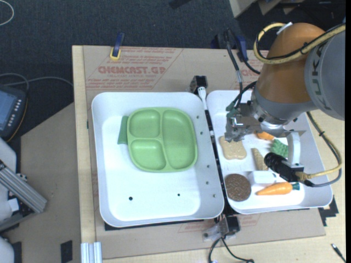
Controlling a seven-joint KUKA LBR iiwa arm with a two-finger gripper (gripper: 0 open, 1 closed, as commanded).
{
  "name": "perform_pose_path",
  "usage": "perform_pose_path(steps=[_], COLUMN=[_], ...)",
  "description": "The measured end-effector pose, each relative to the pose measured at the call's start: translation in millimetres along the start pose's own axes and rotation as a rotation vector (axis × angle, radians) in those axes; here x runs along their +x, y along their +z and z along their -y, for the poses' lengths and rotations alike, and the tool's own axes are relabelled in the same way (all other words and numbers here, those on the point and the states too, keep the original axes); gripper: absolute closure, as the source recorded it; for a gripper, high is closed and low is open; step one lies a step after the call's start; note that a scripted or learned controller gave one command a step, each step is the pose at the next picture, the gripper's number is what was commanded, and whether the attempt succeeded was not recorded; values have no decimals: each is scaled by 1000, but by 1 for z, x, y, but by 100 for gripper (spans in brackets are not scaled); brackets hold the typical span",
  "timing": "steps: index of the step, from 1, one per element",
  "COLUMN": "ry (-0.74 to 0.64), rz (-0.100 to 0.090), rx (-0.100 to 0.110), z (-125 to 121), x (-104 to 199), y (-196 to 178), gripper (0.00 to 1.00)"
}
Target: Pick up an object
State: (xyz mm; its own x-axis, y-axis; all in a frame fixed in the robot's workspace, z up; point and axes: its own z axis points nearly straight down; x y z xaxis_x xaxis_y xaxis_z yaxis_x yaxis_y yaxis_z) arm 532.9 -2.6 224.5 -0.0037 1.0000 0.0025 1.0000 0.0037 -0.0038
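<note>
The right bin [315, 197] holds several small food items. A tan bread slice [233, 149] lies near its left wall. A round brown patty [238, 187] sits toward the front. An orange carrot [274, 189] lies to the patty's right. A pale stick-shaped biscuit [259, 159] and a green piece [278, 147] rest in the middle. My gripper [237, 128] hangs just above the far edge of the bread slice, under the orange wrist band [288, 64]. I see nothing held in it.
The left bin [109, 163] holds a green divided plate [162, 138]. A small orange piece [265, 136] lies partly under the arm. A black cable fitting [281, 166] hangs over the right bin's middle. The arm's bulk covers the right bin's far half.
</note>
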Motion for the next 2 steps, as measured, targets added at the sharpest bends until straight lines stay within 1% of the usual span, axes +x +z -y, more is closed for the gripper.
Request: perform_pose_path(steps=[1, 2], ry=[-2, 4], rz=[0, 2], rx=[-3, 1], z=[10, 17], x=[44, 46], y=[-9, 9], gripper=[100, 100])
